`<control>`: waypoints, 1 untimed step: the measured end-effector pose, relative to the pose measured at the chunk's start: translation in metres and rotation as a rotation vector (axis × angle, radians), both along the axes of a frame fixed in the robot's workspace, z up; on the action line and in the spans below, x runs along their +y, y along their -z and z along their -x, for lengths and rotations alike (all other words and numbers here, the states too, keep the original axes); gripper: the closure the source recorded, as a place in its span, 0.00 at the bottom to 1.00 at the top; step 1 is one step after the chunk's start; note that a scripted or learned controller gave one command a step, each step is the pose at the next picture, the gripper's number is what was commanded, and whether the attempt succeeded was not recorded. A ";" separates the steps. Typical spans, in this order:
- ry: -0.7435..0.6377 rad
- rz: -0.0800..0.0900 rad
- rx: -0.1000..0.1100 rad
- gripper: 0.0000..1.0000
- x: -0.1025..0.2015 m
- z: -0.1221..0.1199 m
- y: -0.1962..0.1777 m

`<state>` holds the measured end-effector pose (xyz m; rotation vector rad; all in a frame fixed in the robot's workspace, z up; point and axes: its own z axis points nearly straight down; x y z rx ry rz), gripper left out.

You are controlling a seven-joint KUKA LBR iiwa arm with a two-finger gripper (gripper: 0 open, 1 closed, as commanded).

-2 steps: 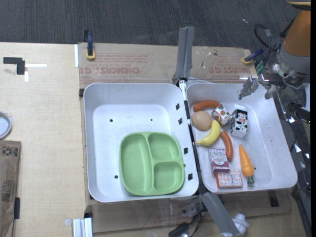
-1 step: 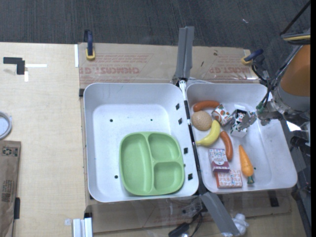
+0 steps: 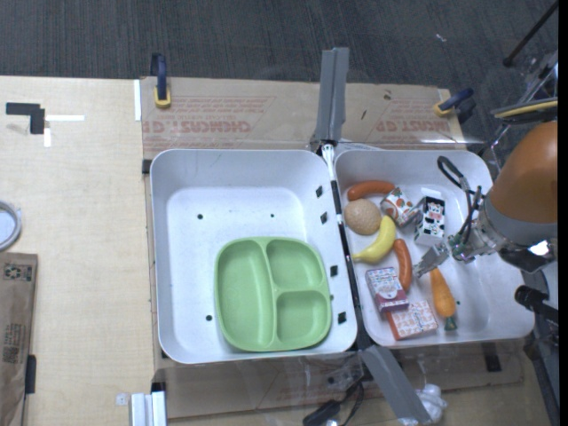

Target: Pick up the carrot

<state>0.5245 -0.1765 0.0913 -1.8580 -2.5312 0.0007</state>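
The carrot (image 3: 442, 293), orange with a small green stub at its near end, lies near the front right of the right bin (image 3: 497, 322). My gripper (image 3: 431, 261) hangs low in that bin, just above and to the left of the carrot's top end. It sits between the carrot and an orange-red sausage (image 3: 403, 263). From this slanted view I see nothing clearly held. The arm's orange band (image 3: 532, 171) looms at the right edge.
The right bin also holds a banana (image 3: 377, 242), a brown roll (image 3: 362, 216), a red sausage (image 3: 370, 189), a small can (image 3: 399, 208), a black-and-white box (image 3: 431, 216) and two pink cartons (image 3: 384, 285). A green divided plate (image 3: 273, 293) lies in the left bin (image 3: 177, 238).
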 end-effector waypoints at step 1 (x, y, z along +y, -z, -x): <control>0.004 0.001 -0.002 1.00 -0.001 -0.001 -0.009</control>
